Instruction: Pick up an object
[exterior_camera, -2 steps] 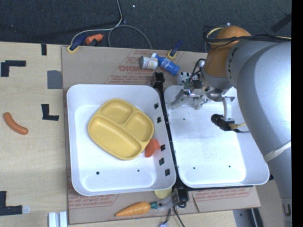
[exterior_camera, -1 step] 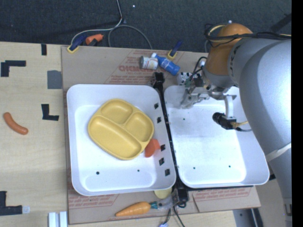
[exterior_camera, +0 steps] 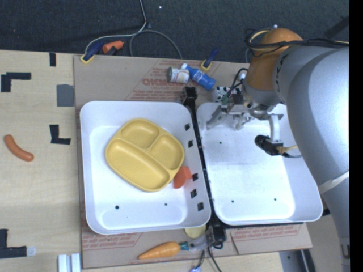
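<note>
Camera view: you are looking down at a slant on two white bins side by side on a cardboard-covered bench.
Candidate object: a yellow divided plate (exterior_camera: pixel 146 153) lies flat in the left bin (exterior_camera: pixel 93 208), taking up most of its upper half; it is the largest thing you could pick.
Second candidate: a small orange piece (exterior_camera: pixel 181 177) sits touching the plate's lower right rim, close to the divider between the bins. Judged the easier grasp, since the plate is wide and shallow.
Right bin (exterior_camera: pixel 300 205): the floor you can see here carries no candidate object.
Gripper (exterior_camera: pixel 227 115): it hangs over the upper left corner of the right bin, well apart from both candidates and across the divider from them.
Jaws: you cannot tell whether they are released or clenched; the metal parts blur together at this angle. Nothing is visible between them.
Arm: the grey body with its orange band (exterior_camera: pixel 266 67) reaches in from the right and covers the right bin's far edge.
Outside the bins: a toy carrot (exterior_camera: pixel 160 251) lies on the bench below the left bin, a sausage-shaped toy (exterior_camera: pixel 19 148) far left, and a blue and white bottle (exterior_camera: pixel 191 75) above the bins. All lie beyond the bin walls, so you should judge them unlikely targets.
Task status: not yet done, as judged; nothing is lifted.
</note>
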